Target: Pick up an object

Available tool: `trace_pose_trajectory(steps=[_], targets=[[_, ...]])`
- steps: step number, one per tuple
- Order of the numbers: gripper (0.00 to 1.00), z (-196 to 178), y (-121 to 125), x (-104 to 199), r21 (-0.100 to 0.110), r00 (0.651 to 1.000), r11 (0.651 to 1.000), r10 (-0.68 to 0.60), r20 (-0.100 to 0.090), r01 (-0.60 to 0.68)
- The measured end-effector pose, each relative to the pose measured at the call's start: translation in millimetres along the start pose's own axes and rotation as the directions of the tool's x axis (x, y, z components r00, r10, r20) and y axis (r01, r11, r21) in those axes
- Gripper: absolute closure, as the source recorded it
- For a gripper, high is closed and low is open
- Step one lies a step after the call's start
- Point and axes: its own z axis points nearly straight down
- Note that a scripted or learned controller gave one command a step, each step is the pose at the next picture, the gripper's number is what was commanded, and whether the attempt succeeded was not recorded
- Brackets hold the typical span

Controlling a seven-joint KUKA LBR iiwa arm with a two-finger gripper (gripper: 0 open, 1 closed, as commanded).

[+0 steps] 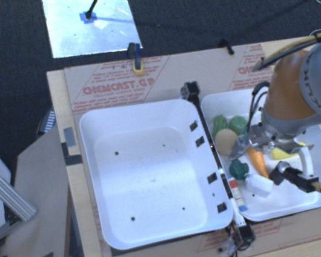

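- Claw [245, 148] low in right bin [297, 204], over crowded pile; finger state impossible to tell.
- Risk: nudging orange carrot [257, 162] or tan egg [225, 141] aside, closing on nothing.
- Risk: pinching two items, dropping both.

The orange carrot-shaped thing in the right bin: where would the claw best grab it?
Probably across its middle, coming straight down from above. The carrot lies flat and is long and narrow, so the claw could close across its short width. A dark green piece lies beside it, which leaves little room on that side.

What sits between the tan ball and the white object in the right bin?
In the camera view, a dark green toy lies between the tan ball and the white object, with an orange carrot-like piece beside it.
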Motion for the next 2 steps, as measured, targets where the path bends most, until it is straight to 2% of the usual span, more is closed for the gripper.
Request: trace_pose_trajectory(steps=[1,2], targets=[[1.0,-11,3,-4,-0.007,1.0,1.0,0.003,0.004,-0.003],[1.0,-105,41,63,-0.013,1.0,1.0,-0.003,0.003,0.003]])
